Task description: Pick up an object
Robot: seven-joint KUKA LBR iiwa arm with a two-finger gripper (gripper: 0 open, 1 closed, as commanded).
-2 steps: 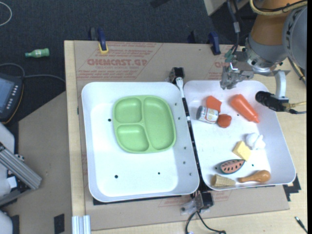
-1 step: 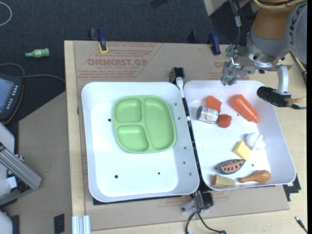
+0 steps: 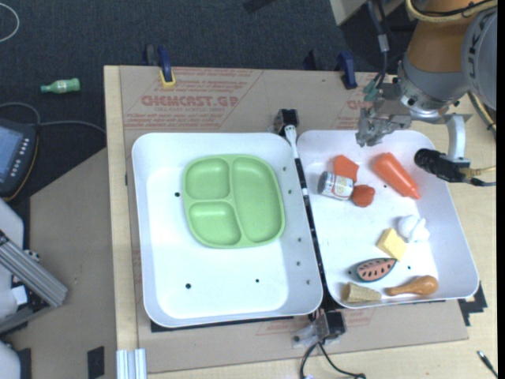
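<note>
– When the figure is read from the left, what is met first?
– A left bin (image 3: 162, 243) is shown on the tabletop (image 3: 117, 133). It is occupied by a green divided plate (image 3: 234, 201) lying flat, with bare white floor around it.
– Where are candidates for the pick found?
– All are held in the right bin (image 3: 454, 239). Toward its far left, an orange block (image 3: 344, 166), a labelled jar (image 3: 335, 185) and a red ball (image 3: 363, 195) are packed touching or nearly so. A carrot (image 3: 394, 174) lies apart to their right. Nearer the camera, a yellow block (image 3: 392, 243) is set against a white lump (image 3: 412, 227). A striped slice (image 3: 372, 270), a tan wedge (image 3: 360, 293) and a brown drumstick (image 3: 413, 287) are ranged by the near rim.
– How are the jaws placed?
– They are hung over the right bin's far rim, just beyond the orange block. Whether they are spread or clenched cannot be told.
– How is the step best done?
– The carrot is judged the safest choice. Open floor is seen along both its long sides, so the jaws may be turned across its width and lowered straight. The cluster and the rim-side pieces are better avoided, since a neighbour or the wall could be struck.
</note>
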